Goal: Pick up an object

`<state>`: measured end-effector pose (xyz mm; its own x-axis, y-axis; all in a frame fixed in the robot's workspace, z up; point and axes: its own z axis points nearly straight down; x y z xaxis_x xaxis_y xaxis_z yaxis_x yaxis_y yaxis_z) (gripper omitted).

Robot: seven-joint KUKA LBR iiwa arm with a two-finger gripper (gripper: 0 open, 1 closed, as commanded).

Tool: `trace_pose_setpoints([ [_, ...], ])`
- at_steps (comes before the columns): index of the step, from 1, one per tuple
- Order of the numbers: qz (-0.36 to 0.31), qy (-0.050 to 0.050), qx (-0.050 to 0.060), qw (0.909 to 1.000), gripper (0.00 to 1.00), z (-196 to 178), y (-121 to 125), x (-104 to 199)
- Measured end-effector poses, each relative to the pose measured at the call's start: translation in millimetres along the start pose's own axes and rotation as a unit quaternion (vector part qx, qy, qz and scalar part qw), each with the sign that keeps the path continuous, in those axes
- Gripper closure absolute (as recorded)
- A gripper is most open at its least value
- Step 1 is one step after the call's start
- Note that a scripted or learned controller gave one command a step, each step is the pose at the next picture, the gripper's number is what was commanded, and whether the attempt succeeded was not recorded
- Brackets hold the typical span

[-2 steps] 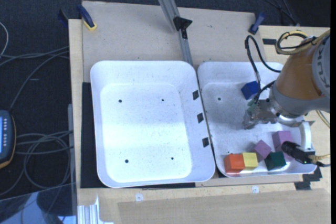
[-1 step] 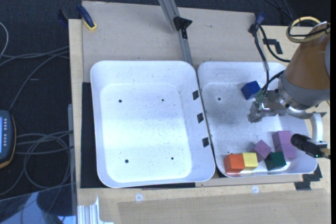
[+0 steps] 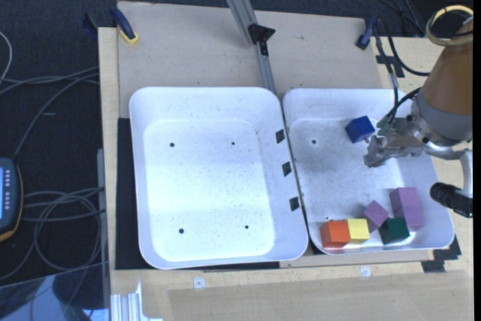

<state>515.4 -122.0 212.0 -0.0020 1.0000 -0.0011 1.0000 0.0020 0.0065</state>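
Blue plastic cube [image 3: 360, 128] lies alone near the far edge of the right white bin [image 3: 316, 116], just beside the gripper [image 3: 378, 154], probably as easiest target, though whether its fingers are spread I cannot tell.

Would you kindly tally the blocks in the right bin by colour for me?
Blue block: 1
Purple blocks: 2
Orange block: 1
Yellow block: 1
Green block: 1
Total: 6
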Motion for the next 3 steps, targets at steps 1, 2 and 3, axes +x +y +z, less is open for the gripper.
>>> trace_pose_setpoints([
  [1,0.000,0.000,-0.001,1.0000,1.00,-54,2,0],
  [2,-0.003,0.001,0.001,1.0000,1.00,-60,6,53],
  [3,-0.003,0.001,0.002,1.0000,1.00,-59,13,115],
])
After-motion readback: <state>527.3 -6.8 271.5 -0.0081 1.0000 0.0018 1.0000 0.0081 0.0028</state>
